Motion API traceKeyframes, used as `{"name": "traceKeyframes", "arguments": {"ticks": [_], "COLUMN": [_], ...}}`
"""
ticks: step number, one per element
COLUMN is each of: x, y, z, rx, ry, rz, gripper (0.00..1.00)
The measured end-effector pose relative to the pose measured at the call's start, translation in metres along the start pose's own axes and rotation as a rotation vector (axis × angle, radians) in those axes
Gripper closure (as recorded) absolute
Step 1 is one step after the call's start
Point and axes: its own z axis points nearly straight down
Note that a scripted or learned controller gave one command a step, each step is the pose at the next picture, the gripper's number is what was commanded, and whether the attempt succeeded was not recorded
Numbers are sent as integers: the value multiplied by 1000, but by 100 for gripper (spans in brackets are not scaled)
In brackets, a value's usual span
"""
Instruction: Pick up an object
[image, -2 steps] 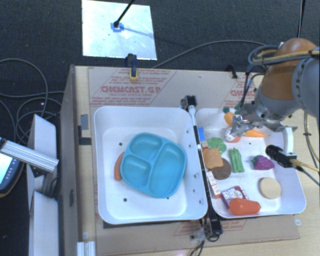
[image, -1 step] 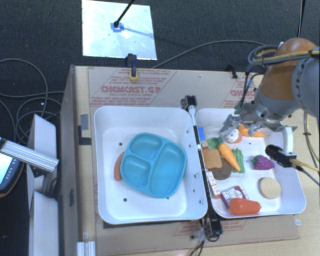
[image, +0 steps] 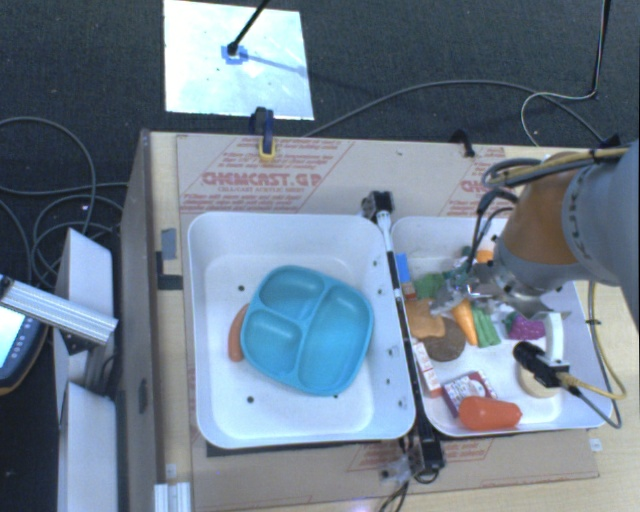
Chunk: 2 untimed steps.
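My hand (image: 470, 296) hangs low in the right bin (image: 580, 425), over the toy food beside the carrot (image: 464, 322). I cannot tell its state. A blue plate (image: 305, 328) lies in the left bin (image: 215, 300).

Red "CHEMCAST GP" lettering is printed on the bench sheet (image: 300, 165)

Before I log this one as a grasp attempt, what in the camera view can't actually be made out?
- The gripper: the wrist covers it, so a hold cannot be judged.
- Toys in the right bin beneath the arm: partly covered, identities unclear.
- The orange item in the left bin: mostly hidden under the blue divided plate.
- The packet by the red toy: label too small.
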Motion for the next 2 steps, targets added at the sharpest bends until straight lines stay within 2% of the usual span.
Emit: {"name": "traceKeyframes", "arguments": {"ticks": [1, 2], "x": [0, 54], "y": [2, -35], "z": [-12, -112], "rx": [-5, 5], "ry": [-1, 3], "rz": [-2, -1], "gripper": [100, 100]}}
